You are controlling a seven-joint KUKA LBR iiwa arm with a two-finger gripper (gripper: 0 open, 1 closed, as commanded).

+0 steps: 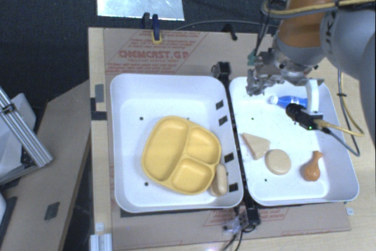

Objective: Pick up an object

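Note:
My gripper (pixel 256 86) hangs over the far left corner of the right bin (pixel 346 185), below the grey arm and its orange band. Just to its right lies a blue and white tube (pixel 289 101), partly hidden by a black part of the arm. Nearer the front of that bin lie a tan wedge (pixel 255 144), a round tan disc (pixel 278 161) and an orange-brown drumstick (pixel 312 166). Nothing shows held under the gripper.
The left bin (pixel 126 126) holds a yellow divided plate (pixel 181 154) with a small tan roll (pixel 220 180) at its front right edge. A black divider (pixel 232 126) runs between the bins. A cable (pixel 343 129) trails across the right bin's right side.

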